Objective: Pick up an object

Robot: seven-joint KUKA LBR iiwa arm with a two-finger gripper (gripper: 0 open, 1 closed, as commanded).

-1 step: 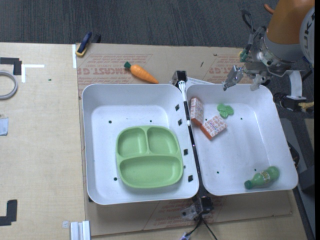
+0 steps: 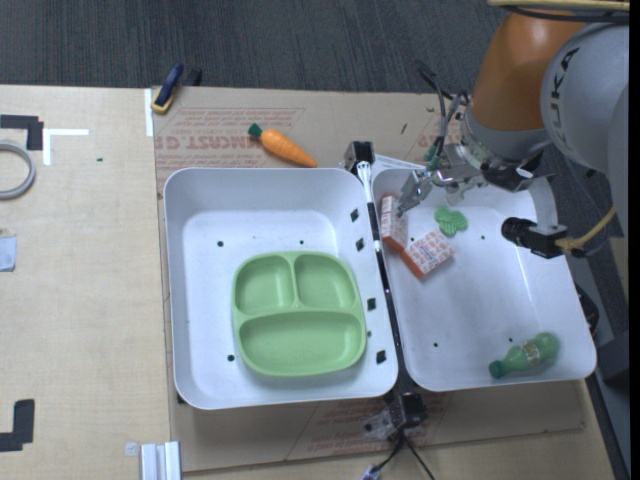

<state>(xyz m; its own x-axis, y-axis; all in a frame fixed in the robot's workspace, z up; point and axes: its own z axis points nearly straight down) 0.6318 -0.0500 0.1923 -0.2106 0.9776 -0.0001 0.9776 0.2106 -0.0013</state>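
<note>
Gripper (image 2: 412, 196) low over the right bin's (image 2: 520, 298) far-left corner; you cannot tell its state.

Just below and beside the claw lies a small red-and-white carton (image 2: 428, 253), touching a second packet (image 2: 392, 224) toward the bin wall. Judge it light, stiff-sided, a little slick: take it across its narrow faces. A green scrap (image 2: 451, 221) sits just right of the claw; a green bottle (image 2: 525, 356) lies well away.

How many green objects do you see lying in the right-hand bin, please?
2: a small green piece near the bin's upper middle, and a green bottle at its lower right corner. The arm may hide more.
</note>
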